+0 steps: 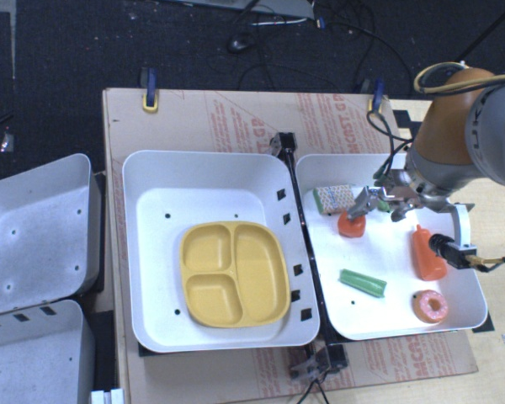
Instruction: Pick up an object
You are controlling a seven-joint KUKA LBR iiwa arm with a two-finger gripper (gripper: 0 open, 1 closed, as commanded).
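Observation:
The right bin (463,230) holds several objects. A small red piece (351,225) lies near its upper left, next to a speckled green-and-white block (334,198). A green cylinder (363,283) lies lower down, an orange bottle (427,256) stands on the right, and a pink-iced donut (430,306) sits in the lower right corner. My gripper (377,202) hangs low over the bin's upper middle, just above and right of the red piece and close to the speckled block. I see nothing held in it.
The left bin (151,183) holds a yellow divided plate (234,273). A black divider (301,225) runs between the two bins. The grey arm with its orange band (459,133) comes in over the right bin's upper right corner. Grey trays (34,225) lie off the bench at left.

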